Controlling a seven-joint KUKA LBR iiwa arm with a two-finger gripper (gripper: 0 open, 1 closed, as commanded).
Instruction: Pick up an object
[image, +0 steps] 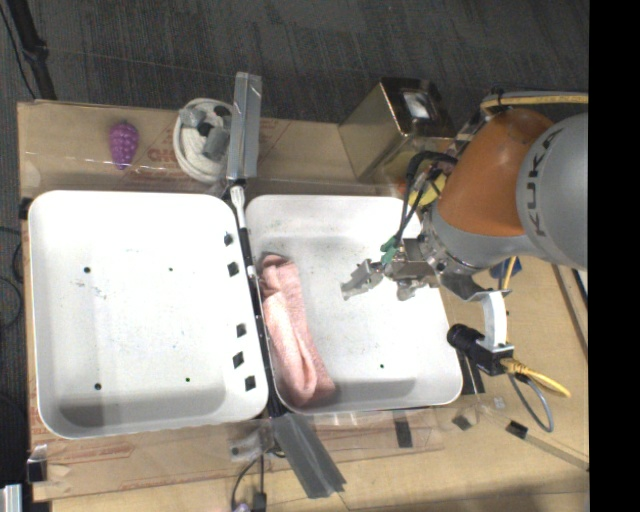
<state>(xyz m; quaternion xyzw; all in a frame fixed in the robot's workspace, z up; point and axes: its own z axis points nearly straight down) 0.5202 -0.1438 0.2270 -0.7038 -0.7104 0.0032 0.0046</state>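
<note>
Nothing is picked up yet: my gripper (358, 281) hangs over the middle of the right bin (420, 385) with nothing between its fingers, and whether they stand apart or together I cannot tell from this slanted view. The reach, the closing and the lift are all left to do, as I judge it.

The one thing to take is a pink cloth (290, 335). It lies along the left wall of the right bin, running from about mid-wall down to the near left corner, close against the divider. It is rolled or bunched lengthwise into a soft, ribbed-looking strip, thicker at its near end. My gripper is apart from it, toward the bin's centre. The left bin (60, 215) is not my concern here.
</note>
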